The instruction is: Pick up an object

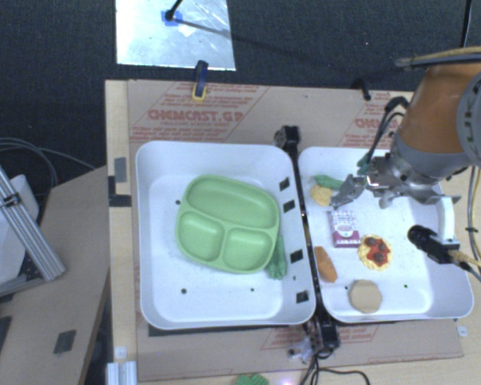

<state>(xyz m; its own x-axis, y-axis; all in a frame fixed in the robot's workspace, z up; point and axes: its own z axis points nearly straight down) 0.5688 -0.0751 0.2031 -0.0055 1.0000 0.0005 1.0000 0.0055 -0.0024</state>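
1. White plastic first: we count two bins on the bench [224, 107], a left bin [156, 239] and a right bin [433, 295], touching along their inner walls.
2. We take the one pink carton [345, 227] in the right bin as our landmark; it lies flat near that bin's middle.
3. Well to the carton's left, in the left bin, sits one green tray [224, 223] with three compartments. One green cloth [277, 259] pokes out from under the tray edge that faces the carton.
4. Just beside the carton, lower right, lies one small toy pizza [375, 252], yellow with red topping.
5. Below and left of the carton lies one orange-brown roll [325, 265].
6. Further below the carton, past the pizza, rests one round beige biscuit [365, 296].
7. Above and left of the carton we see one yellow piece [322, 196], with one green piece [329, 181] just beyond it.
8. That makes six loose things in the right bin, all resting on its floor.
9. The one arm [441, 127] sets its fingers [343, 196] just above the carton, beside the yellow piece. We cannot tell how far apart they stand, nor whether they have hold of anything.
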